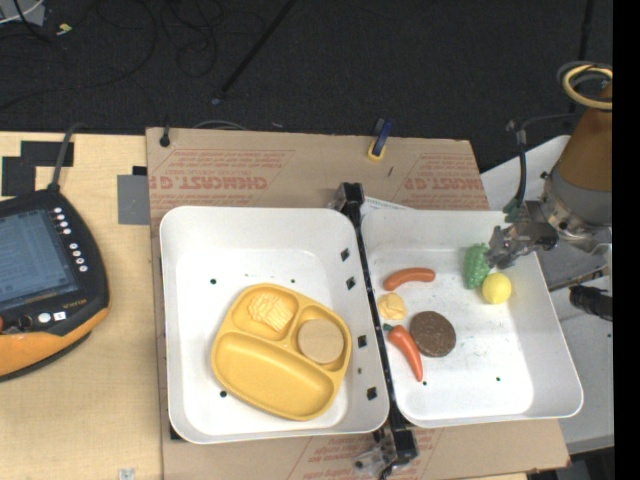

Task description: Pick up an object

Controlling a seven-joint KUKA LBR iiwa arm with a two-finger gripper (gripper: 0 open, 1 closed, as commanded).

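Observation:
The right bin (520, 388) holds several toy foods: a green vegetable (475, 266), a yellow lemon (496, 288), an orange sausage (409, 278), a brown round patty (433, 333), a red-orange chili (406, 351) and a pale small piece (391, 307). My gripper (503, 246) hangs at the bin's upper right, right above the green vegetable and the lemon. The arm comes in from the right edge.
The left bin (200, 248) holds a yellow divided tray (262, 373) with a waffle-like piece (267, 311) and a tan disc (321, 340). A black and orange teach pendant (40, 278) lies on the bench at far left. Cardboard lies under both bins.

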